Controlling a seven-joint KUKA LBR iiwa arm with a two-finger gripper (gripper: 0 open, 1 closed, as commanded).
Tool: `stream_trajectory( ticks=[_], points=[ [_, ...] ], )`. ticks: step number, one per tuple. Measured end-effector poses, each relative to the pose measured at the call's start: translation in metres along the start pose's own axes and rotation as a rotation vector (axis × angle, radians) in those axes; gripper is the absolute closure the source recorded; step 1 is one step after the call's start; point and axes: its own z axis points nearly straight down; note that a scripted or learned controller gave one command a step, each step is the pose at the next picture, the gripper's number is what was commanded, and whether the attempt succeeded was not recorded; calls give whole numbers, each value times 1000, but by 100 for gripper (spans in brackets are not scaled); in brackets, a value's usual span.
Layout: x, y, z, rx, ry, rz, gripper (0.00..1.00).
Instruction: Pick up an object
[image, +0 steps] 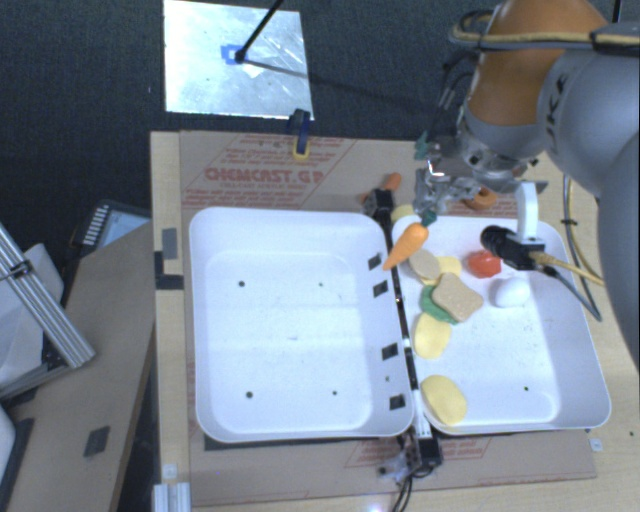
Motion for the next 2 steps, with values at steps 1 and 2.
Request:
stream_trajectory(
  ticks=[1,2],
  points=[
    [103,-45,41,19,4,-5,100],
    [181,-6,-18,4,4,-2,100]
  ],
)
